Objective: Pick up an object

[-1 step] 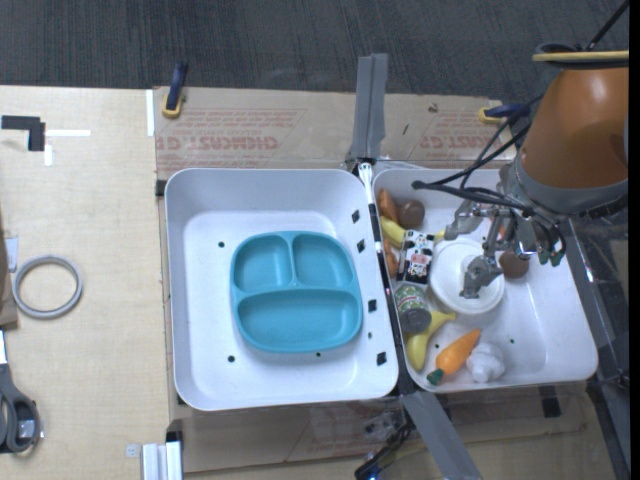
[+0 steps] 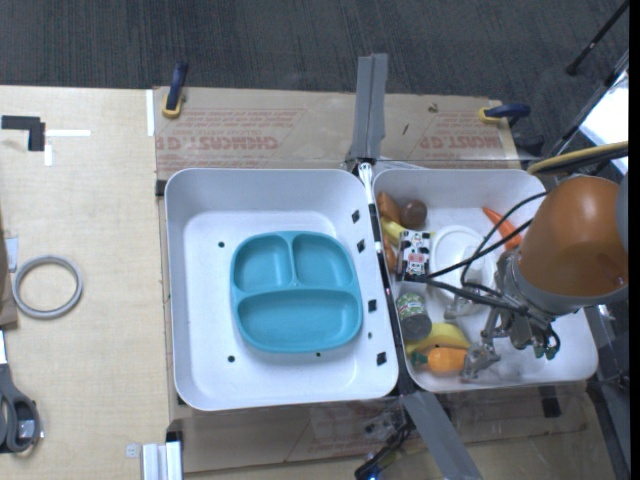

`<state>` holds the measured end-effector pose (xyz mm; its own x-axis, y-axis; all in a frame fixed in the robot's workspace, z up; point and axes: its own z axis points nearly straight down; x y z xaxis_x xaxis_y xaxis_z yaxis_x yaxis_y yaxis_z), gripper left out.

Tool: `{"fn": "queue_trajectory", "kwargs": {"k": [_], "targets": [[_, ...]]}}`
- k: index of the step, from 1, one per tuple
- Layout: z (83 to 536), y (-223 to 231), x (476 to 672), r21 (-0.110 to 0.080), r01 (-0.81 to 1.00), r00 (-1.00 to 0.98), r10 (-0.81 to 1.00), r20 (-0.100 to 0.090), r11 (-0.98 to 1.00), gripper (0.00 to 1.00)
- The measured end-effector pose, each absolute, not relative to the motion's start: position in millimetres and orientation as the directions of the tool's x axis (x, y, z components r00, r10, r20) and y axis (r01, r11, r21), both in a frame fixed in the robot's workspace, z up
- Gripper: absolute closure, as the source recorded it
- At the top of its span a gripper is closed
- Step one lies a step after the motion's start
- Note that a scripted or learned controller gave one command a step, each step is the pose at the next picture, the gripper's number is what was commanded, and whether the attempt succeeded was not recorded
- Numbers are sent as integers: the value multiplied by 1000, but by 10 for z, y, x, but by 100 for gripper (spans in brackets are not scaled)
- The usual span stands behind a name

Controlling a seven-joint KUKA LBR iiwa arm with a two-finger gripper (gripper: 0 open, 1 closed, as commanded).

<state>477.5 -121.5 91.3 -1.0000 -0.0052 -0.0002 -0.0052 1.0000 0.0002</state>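
The right bin [image 2: 560,370] holds several small objects along its left side: a brown round piece [image 2: 413,212], a black-and-white carton [image 2: 415,255], a green-lidded jar [image 2: 411,310], a yellow banana [image 2: 447,335] and an orange fruit [image 2: 445,360]. A white bowl [image 2: 456,251] sits mid-bin and an orange carrot [image 2: 500,223] lies at the back. My gripper [image 2: 483,356] hangs low over the bin's front, just right of the orange fruit and banana, under the orange wrist band [image 2: 578,238]. Nothing shows between its fingers.
The left bin [image 2: 190,298] bears a blue divided plate [image 2: 297,290]. A roll of tape [image 2: 44,286] and scissors [image 2: 18,420] lie on the wooden bench at far left. Cables run from the wrist across the right bin.
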Motion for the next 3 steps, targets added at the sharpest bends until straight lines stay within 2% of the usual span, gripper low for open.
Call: {"fn": "queue_trajectory", "kwargs": {"k": [1, 2, 3], "targets": [[913, -927, 5234, 0, -18, -1000, -18, -1, 1000, 0], [932, -1006, 4887, 0, -28, -1000, -28, -1, 1000, 0], [917, -939, 5327, 0, 163, -987, 163, -2, 987, 0]]}}
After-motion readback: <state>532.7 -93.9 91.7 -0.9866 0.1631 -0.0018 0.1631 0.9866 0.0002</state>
